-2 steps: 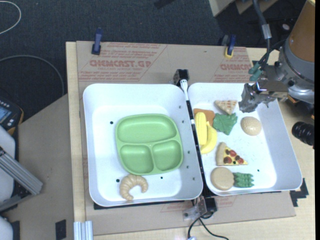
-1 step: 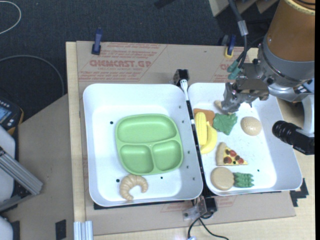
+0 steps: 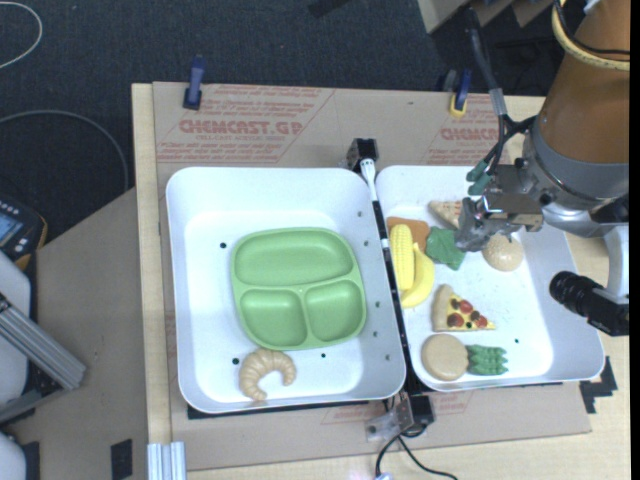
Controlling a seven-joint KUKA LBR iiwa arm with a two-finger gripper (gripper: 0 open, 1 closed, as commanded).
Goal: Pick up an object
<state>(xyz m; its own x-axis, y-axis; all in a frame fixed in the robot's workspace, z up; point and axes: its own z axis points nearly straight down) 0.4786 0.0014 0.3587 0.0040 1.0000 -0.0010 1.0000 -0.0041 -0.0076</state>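
A dark green toy leaf-shaped piece (image 3: 447, 250) lies in the upper middle of the right-hand white bin (image 3: 540, 343), directly under the claw (image 3: 480, 226), and appears to be the likeliest target; whether the claw is released or clenched cannot be told from this angle. The piece is irregular, its long axis seeming to run from upper right to lower left, though the claw hides part of it. It is crowded: a yellow corn cob (image 3: 404, 255) and banana (image 3: 419, 284) sit just left, a beige rounded piece (image 3: 503, 254) just right, so the claw could likely nudge or catch a neighbour instead. Lower down lie a pizza slice (image 3: 459, 312), a round biscuit (image 3: 445, 356) and a green broccoli-like piece (image 3: 488, 359). The left bin (image 3: 195, 268) on the surface holds a green divided plate (image 3: 297, 288) and a croissant (image 3: 267, 371).
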